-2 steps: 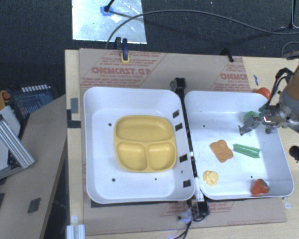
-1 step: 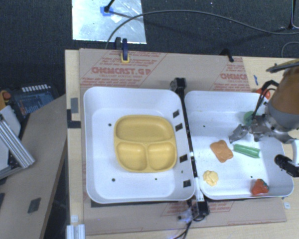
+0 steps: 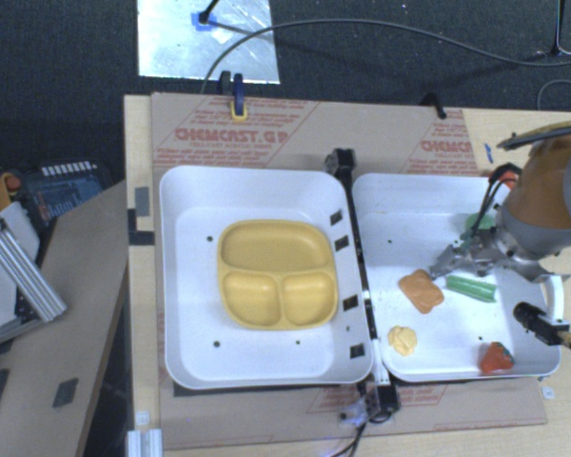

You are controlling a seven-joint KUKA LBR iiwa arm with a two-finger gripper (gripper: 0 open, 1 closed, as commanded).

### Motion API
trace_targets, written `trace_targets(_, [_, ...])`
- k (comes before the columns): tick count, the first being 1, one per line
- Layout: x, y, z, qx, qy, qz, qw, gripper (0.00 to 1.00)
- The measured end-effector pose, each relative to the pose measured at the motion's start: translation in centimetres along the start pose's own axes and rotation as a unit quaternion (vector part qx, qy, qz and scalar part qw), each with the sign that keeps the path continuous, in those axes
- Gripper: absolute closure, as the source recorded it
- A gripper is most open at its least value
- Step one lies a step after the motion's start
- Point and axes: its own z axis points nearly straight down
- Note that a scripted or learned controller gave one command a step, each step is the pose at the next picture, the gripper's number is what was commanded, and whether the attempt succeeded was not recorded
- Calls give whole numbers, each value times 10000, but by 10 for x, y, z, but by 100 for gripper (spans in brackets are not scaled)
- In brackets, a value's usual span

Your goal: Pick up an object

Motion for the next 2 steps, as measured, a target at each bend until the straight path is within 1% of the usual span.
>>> trace_targets(1, [-1,1,-12,-18,-7,3,10000,100])
trace_targets(2, [-7,-4,-60,-20,-7,12,10000,100])
